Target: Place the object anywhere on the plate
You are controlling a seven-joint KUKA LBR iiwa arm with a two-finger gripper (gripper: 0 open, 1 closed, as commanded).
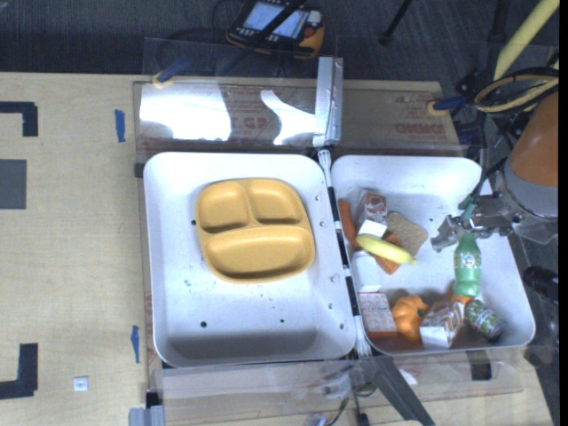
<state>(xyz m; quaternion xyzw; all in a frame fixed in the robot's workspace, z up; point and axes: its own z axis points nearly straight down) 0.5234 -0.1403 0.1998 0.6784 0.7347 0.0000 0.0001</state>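
Carton (441, 325) lies nearest; above it, gripper (468, 229) pinches green bottle (467, 272) by its cap: light, rigid, probably slippery. Plate (256, 229) sits far left.

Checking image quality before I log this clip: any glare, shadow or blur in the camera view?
Camera view: strong glare on the clear plastic sheet behind the bins; soft shadow along the near wall of the left white bin; the yellow divided plate is evenly lit; small items in the right white bin look soft.
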